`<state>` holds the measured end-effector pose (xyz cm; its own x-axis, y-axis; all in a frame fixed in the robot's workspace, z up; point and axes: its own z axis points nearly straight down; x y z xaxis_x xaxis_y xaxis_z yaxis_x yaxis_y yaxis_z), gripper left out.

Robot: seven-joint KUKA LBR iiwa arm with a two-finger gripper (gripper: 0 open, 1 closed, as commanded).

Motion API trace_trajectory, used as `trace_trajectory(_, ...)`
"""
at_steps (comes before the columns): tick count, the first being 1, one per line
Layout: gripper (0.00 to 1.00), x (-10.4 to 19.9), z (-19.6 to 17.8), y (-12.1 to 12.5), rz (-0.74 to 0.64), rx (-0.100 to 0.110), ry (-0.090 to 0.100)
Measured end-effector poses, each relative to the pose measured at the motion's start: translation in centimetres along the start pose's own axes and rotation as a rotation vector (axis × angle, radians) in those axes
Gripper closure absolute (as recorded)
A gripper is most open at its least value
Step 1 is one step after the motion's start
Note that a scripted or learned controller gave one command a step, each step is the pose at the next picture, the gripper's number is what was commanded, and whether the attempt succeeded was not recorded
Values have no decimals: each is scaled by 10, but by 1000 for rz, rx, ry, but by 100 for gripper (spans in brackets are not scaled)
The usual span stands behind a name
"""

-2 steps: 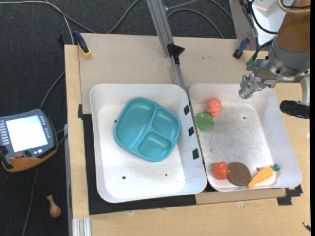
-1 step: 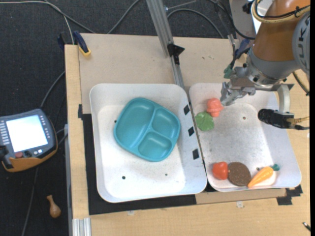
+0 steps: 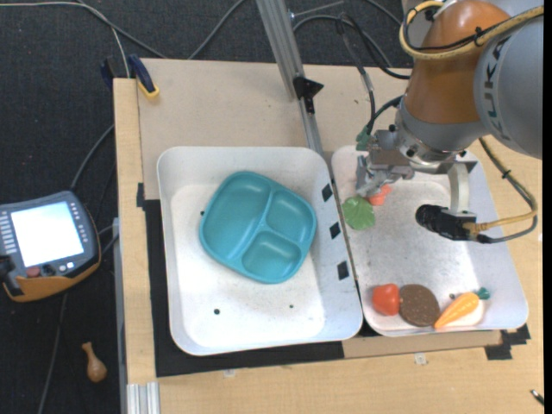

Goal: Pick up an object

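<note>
The gripper (image 3: 376, 182) hung over the right bin (image 3: 500, 257) just above a green object (image 3: 359, 213) by the left wall; whether it was gripping could not be told. Tomato (image 3: 386, 298), brown disc (image 3: 418, 304) and carrot (image 3: 459, 309) (clustered together) lay along the near edge.

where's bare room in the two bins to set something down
Left bin: free strip along its near edge and left side, around the teal tray. Right bin: bare middle, between the green piece and the near row, tomato, brown disc, carrot. Crowded at its far left, under the hand.
</note>
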<state>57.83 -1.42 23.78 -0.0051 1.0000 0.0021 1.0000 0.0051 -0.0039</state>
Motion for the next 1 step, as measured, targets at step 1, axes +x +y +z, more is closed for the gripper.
trace_trajectory(1,100,50,13,-12,0,1,0)
